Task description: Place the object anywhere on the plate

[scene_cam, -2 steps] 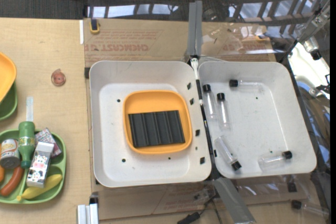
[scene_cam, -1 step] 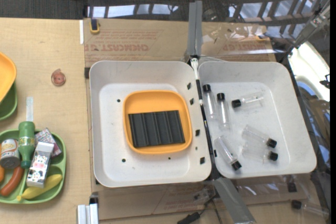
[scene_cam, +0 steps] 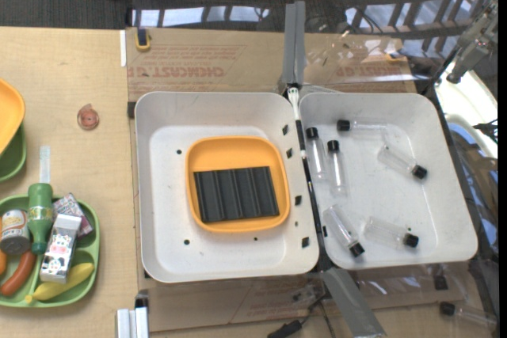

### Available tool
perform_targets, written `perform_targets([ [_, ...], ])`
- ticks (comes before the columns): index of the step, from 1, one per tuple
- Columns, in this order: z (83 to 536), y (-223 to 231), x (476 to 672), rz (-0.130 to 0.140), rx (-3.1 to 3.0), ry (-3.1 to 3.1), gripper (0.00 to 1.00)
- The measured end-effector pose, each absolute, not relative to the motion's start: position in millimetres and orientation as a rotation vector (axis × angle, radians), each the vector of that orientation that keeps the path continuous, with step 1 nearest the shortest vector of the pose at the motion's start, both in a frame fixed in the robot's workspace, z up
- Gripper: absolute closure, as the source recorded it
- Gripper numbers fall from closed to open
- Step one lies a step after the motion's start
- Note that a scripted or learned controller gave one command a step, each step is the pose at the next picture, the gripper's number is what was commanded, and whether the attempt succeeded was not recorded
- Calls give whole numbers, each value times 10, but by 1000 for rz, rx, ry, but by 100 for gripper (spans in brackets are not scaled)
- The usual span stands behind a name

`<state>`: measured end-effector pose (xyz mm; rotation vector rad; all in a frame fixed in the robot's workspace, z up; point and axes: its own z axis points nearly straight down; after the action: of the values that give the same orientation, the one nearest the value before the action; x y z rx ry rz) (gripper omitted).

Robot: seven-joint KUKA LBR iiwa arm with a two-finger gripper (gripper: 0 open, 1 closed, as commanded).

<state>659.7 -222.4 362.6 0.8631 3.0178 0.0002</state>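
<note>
The two bins lie side by side on a sheet of cardboard [scene_cam: 190, 63] on the tabletop [scene_cam: 63, 75], and their inner edges touch along a hinge line in the middle. In the left bin [scene_cam: 158, 249] sits the orange plate [scene_cam: 238, 148], about centred, with free white floor on all four sides of it. A dark ribbed mat [scene_cam: 238, 195] covers most of the plate, so only the orange rim is bare.

The things to be moved are in the right bin [scene_cam: 444, 194]: six clear tubes with black caps, and none is on the plate. Two of them, [scene_cam: 315, 158] and [scene_cam: 337, 170], lie almost parallel near the left wall of this bin. One more tube [scene_cam: 364, 127] lies at the far side, one [scene_cam: 400, 162] towards the right, and two, [scene_cam: 342, 229] and [scene_cam: 388, 233], near the near edge. The middle of this bin's floor is open, with good room from above.

The tube bodies are transparent and hard to separate from the white floor; the caps are the clearest sign. At the far right a clear screen [scene_cam: 380, 36] gives reflections, and what is behind it I cannot make out. How far the end effector is open, and whether it holds something, I cannot tell.

On the left a green tray [scene_cam: 79, 281] with toy food and an orange dish [scene_cam: 8, 119] are cut off by the picture edge
</note>
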Motion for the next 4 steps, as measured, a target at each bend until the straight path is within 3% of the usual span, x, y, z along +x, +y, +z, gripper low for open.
perform_targets([
  [2,4424,-2220,6493,0,-228,3127,0],
  [4,4423,-2217,6600,-1,-1254,2874,0],
])
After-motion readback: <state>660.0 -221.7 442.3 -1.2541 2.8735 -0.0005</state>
